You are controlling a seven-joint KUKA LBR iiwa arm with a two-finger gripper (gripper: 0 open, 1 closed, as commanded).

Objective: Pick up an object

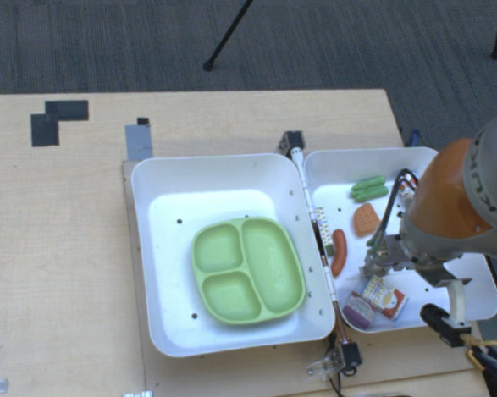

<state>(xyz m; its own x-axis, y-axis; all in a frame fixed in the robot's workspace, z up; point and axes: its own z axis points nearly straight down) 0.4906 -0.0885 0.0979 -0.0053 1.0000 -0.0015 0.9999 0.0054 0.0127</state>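
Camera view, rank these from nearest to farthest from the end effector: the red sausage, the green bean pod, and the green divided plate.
Measured from the end effector in the right bin:
1. Red sausage, just to its left in the same bin.
2. Green bean pod, toward that bin's far end.
3. Green divided plate, over in the left bin.

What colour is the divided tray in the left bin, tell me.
Light green, seen clearly in the camera view: the divided tray lies in the left bin.

Green tray (249, 270), white bins (162, 242), red sausage (338, 252), orange-banded arm (452, 200).
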